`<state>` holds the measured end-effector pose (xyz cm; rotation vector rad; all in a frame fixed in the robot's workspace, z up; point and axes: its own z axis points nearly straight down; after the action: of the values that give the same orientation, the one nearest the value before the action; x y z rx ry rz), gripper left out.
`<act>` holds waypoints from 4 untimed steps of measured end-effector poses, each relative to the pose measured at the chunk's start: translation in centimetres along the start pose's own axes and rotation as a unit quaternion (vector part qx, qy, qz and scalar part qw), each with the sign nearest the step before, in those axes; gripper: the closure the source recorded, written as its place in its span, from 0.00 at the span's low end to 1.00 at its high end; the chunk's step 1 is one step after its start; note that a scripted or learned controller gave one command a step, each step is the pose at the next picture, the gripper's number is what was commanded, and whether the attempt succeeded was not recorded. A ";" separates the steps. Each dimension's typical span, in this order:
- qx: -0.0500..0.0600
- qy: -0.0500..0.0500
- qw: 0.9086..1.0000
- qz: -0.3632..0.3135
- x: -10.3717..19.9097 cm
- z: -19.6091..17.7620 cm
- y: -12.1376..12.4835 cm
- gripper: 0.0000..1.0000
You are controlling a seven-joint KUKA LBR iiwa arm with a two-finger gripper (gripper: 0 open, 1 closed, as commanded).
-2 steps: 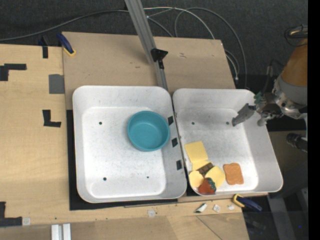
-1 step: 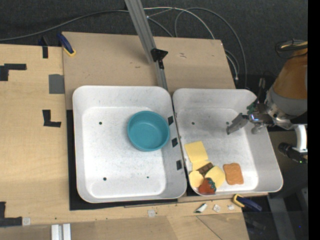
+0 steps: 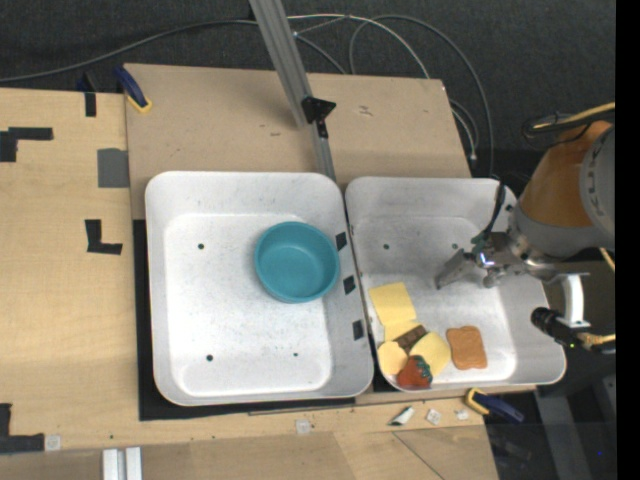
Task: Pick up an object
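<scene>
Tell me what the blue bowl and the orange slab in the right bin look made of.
Blue bowl: likely plastic, going by its uniform teal colour and smooth, matte-looking surface with thin walls. Orange slab: looks like foam or soft plastic play food, perhaps toast, with a dull, speckled, browner-edged surface; the view leaves it open.

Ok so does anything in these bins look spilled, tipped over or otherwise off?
Nothing looks spilled or broken. The teal bowl sits upright in the left bin. The food-like pieces are crowded into the right bin's near corner, partly overlapping. A few small scraps lie outside it on the bench.
</scene>
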<state>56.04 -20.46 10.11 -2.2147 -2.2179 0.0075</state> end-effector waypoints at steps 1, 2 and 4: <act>-0.003 -0.001 1.000 -0.001 0.0 -1.4 0.2 1.00; -0.007 -0.002 1.000 0.000 0.0 -7.7 0.0 1.00; -0.005 -0.001 1.000 0.000 -0.5 -14.3 0.3 1.00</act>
<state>56.51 -20.95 24.41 -2.2209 -2.2243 -0.0013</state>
